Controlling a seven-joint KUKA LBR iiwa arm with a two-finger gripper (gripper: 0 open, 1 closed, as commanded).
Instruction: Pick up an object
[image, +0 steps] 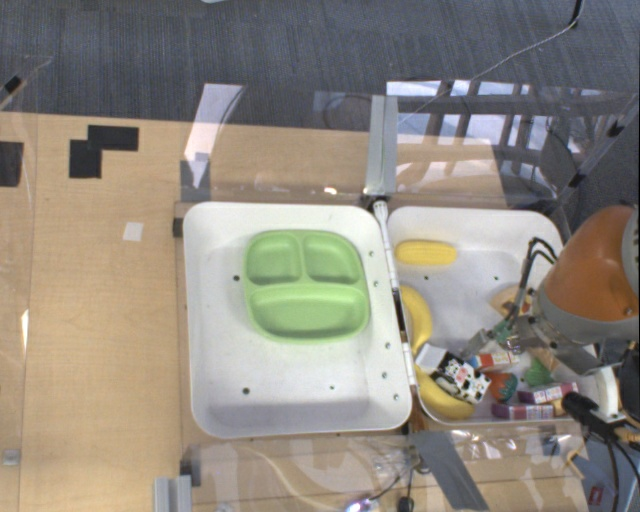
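In the right bin (470, 235), tool (503, 340) sits low over the clutter; can't tell its state. Nearest pick: small black-and-white toy (462, 376) at its 8 o'clock, lying on the banana (425, 345), whose long axis runs 12–6.

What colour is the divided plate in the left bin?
Light green: the divided plate has three compartments, seen clearly in the camera view.

Light wooden bench (90, 330) with black markings (100, 148) at far left; dark grey carpet (300, 45) beyond; clear panels (215, 130) catching glare.
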